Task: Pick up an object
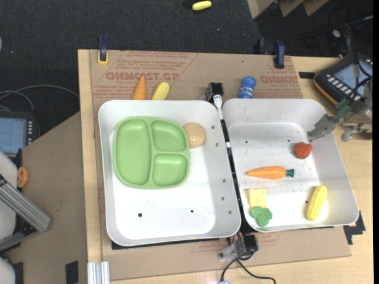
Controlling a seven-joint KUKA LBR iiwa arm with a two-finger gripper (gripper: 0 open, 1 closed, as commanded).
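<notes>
broccoli (260, 215), a small green toy floret, sits nearest the front rim of the right bin (331, 218), touching a pale yellow cheese square (256, 197) just behind it. to their right a yellow toy corn cob (317, 202) lies tilted near the bin's front right corner. farther back, a toy carrot (270, 172), orange with a green stub at its right end, lies crosswise near the middle of the bin. beyond that, a small red tomato-like ball (302, 150) rests near the right wall.

gripper (323, 126) hangs at the right edge of the right bin, just behind and to the right of the red ball, apart from it; whether its jaws are spread or pressed together i cannot tell, and nothing shows between them.

left bin (172, 223) holds a light green divided plate (151, 152) with three compartments, lying flat in the bin's rear half. a round tan toy bun (193, 134) sits just beside the plate's rear right corner, touching or nearly touching it.

behind the bins, on the brown board (177, 67), lie an orange carrot-like piece (139, 89) and a yellow corn-like piece (160, 90) side by side, and farther right a blue bottle-like object (247, 87). on the dark floor beyond the bench lies a yellow object (202, 5).
</notes>
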